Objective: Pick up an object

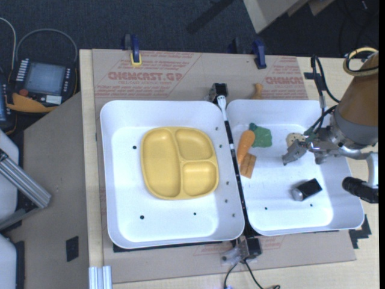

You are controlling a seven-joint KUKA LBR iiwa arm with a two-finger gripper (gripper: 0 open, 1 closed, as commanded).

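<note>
In the right bin (337, 215) lie an orange carrot (245, 144), a green piece (261, 135) touching its top end, and a small brown block (248, 165) just below the carrot. A black object with a grey end (307, 189) rests lower in the bin. My gripper (293, 152) hangs over the right bin's middle, right of the carrot and above the black object, apart from both. A small pale part (295, 139) shows at its upper side. I see nothing held in it.
The left bin (120, 221) holds a yellow divided plate (179, 161). A black rail (230, 143) runs between the bins. The arm's orange band (361, 101) rises at the right edge. Clamps (135, 50) sit at the bench's back.
</note>
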